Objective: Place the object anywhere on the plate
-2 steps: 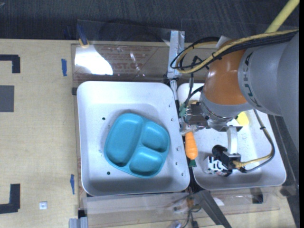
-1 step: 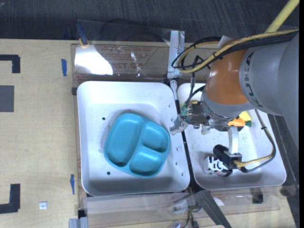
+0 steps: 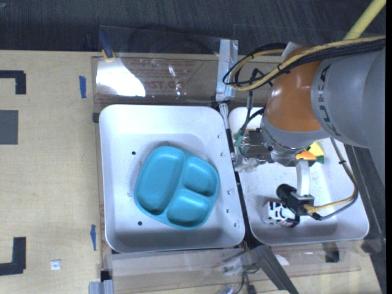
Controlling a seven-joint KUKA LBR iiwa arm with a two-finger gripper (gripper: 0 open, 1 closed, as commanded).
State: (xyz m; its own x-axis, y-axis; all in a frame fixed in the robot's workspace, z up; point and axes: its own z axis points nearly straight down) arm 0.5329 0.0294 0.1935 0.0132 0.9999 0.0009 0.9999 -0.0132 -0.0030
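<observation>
Camera view: looks down at a slant on two white bins on the table [image 3: 43, 182], nearest edge at the bottom.
Spotted object [image 3: 277, 214]: a small white thing with black patches, low in the right bin [image 3: 346, 230], near its front wall. I take it for the thing to move, though its exact shape is too small to make out.
Handling: it looks light and rigid, perhaps smooth and a little slippery. A pinch across its narrow middle, from straight above, seems safest.
Plate [image 3: 177, 185]: blue, split into three compartments, lying flat in the middle of the left bin [image 3: 116, 133], with nothing on it. It is well apart from the spotted object, across the wall between the bins.
Gripper [image 3: 250, 149]: under the orange band, just beside the dividing wall on the right bin's side. Whether it is spread or closed cannot be told, and nothing shows held in it.
Yellow-and-green item [image 3: 312, 154]: farther back in the right bin, partly hidden by the arm [image 3: 349, 97].
</observation>
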